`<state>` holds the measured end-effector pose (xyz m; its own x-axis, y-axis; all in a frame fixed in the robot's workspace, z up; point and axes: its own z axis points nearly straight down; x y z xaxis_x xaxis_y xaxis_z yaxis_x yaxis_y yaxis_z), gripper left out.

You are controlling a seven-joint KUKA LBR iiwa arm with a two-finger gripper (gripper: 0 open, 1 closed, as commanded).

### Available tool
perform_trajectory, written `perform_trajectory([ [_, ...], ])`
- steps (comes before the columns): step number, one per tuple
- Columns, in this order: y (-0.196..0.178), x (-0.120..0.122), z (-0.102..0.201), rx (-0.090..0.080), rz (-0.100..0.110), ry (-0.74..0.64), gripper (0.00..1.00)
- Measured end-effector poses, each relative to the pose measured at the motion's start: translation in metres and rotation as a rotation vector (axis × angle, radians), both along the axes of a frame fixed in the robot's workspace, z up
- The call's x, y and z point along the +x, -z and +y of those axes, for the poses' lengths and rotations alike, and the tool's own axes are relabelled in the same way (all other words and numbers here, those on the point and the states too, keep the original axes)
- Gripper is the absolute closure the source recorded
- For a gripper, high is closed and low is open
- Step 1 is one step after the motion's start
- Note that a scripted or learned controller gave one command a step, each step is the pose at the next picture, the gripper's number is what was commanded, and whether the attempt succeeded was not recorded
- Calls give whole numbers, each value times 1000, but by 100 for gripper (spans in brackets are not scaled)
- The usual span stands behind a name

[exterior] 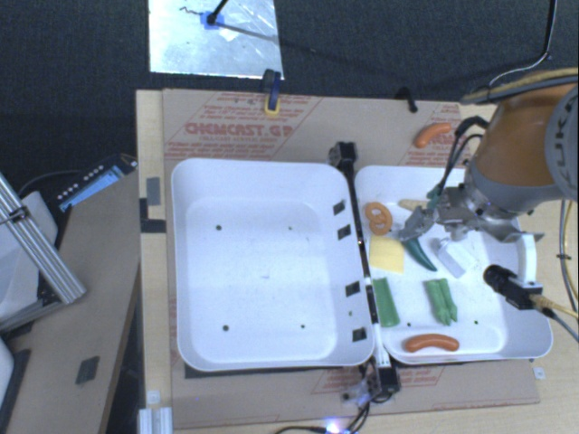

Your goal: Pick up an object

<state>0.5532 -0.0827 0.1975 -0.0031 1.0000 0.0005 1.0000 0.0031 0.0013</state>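
Gripper (pixel 418 227) low in the right bin (pixel 525 337); jaw state cannot be told. Just beneath it a dark green pepper (pixel 422 253) lies long axis diagonal, tip toward lower right, beside the yellow cheese wedge (pixel 388 256). Left bin (pixel 194 242) offers open floor.

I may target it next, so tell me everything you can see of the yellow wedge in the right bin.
The yellow wedge is a flat, pale yellow block, like toy cheese, matte and roughly triangular with one slanted edge. It lies flat on the right bin's floor near its left wall, below the pretzel and above a green piece. The gripper hovers just to its upper right. I cannot tell whether anything touches it.
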Motion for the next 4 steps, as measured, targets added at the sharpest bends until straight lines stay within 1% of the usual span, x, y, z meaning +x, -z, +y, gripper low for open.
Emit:
perform_trajectory([
  [1,93,-11,-16,0,8,3,0],
  [2,114,44,-6,-1,-4,-3,0],
  [3,102,42,-7,0,-3,-1,100],
  [4,88,22,-6,-1,1,2,100],
])
